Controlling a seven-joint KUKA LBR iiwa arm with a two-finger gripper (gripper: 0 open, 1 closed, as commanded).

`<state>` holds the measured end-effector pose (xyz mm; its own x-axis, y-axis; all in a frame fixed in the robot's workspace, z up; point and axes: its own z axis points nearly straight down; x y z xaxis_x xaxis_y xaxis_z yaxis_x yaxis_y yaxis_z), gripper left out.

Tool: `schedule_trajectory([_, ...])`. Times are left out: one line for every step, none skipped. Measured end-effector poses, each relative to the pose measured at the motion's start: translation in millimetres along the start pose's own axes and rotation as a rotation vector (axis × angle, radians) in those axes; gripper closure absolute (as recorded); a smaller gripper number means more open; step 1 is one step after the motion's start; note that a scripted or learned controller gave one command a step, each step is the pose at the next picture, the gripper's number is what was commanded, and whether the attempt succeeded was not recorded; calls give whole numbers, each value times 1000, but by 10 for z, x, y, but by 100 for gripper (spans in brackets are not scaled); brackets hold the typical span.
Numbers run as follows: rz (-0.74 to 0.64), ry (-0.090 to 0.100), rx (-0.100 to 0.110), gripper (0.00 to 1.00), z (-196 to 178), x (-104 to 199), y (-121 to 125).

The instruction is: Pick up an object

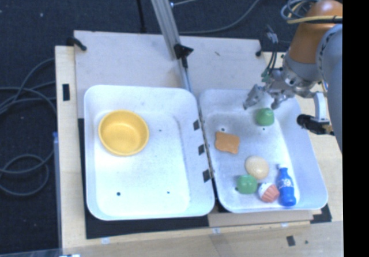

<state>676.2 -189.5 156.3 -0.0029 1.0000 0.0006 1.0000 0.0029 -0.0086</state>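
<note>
My gripper (265,100) hangs over the far end of the right bin (302,152), its fingers spread open with nothing between them. A green ball (264,116) lies just in front of the fingertips, apart from them. Further toward the near side of that bin lie an orange-brown block (227,142), a cream egg-shaped piece (257,166), a small green object (247,184), a red-and-white object (268,192) and a blue bottle (286,186).
The left bin (155,192) holds a yellow bowl (123,132) near its far left. A slanted metal pole (164,14) rises behind the bins. Cables trail across the dark floor around the bench.
</note>
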Motion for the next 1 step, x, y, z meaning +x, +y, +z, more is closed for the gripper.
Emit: schedule_trajectory([-1,0,0,0,561,16,-7])
